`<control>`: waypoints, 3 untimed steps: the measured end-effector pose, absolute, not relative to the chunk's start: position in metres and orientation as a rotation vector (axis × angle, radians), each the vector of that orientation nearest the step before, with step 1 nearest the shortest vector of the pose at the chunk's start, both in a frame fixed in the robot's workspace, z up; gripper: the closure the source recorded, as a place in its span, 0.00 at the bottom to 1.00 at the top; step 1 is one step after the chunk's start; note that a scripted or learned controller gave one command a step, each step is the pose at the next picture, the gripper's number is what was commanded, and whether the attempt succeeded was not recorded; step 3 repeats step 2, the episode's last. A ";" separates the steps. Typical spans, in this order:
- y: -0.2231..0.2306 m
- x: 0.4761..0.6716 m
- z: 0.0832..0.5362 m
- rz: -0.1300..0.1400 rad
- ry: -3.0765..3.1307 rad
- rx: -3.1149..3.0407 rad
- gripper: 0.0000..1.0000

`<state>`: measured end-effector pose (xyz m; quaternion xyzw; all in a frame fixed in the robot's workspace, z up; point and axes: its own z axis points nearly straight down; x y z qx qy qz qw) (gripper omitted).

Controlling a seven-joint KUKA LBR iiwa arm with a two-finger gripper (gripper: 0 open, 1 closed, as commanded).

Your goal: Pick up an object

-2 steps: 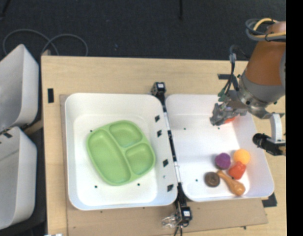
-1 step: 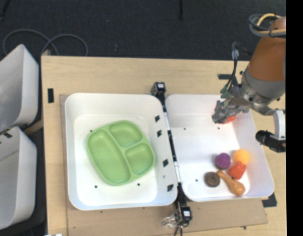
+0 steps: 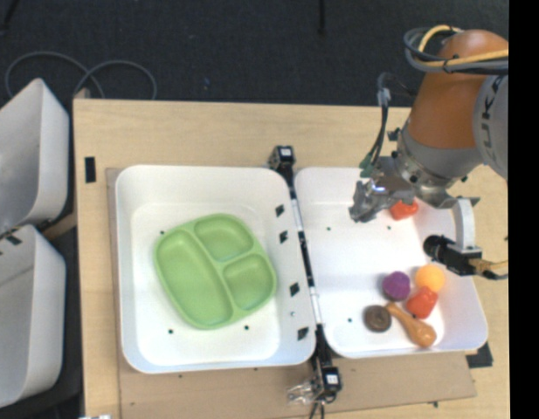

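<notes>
Arm: grey and orange, reaching in from the right over the far part of the right bin (image 3: 339, 321).
Gripper (image 3: 367, 206): low over the bin's far half, pointing down; whether it is wide or narrow I cannot tell, and nothing shows in its grasp.
Orange piece (image 3: 404, 208): just right of the gripper, partly hidden behind it; touching or apart, I cannot tell.
Toys, near right corner: purple ball (image 3: 396, 285), yellow ball (image 3: 431, 277), red piece (image 3: 422, 303), brown disc (image 3: 378, 319) and tan spoon (image 3: 413, 326), clustered close together and well apart from the gripper.
Left bin (image 3: 129, 339): a green tray (image 3: 215, 270) with three compartments lies flat in it.
Progress: by my reading, early; every object rests on a bin floor and none is lifted.
Left to do: settle on one object, most likely the orange piece nearest the gripper, close on it and raise it clear of the bin.
</notes>
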<state>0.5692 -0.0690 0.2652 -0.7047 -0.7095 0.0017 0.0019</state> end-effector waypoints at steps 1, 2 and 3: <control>-0.017 0.572 0.265 0.006 -2.227 -2.209 1.00; 0.035 0.566 0.242 0.007 -2.226 -2.210 1.00; 0.035 0.566 0.242 0.007 -2.226 -2.210 1.00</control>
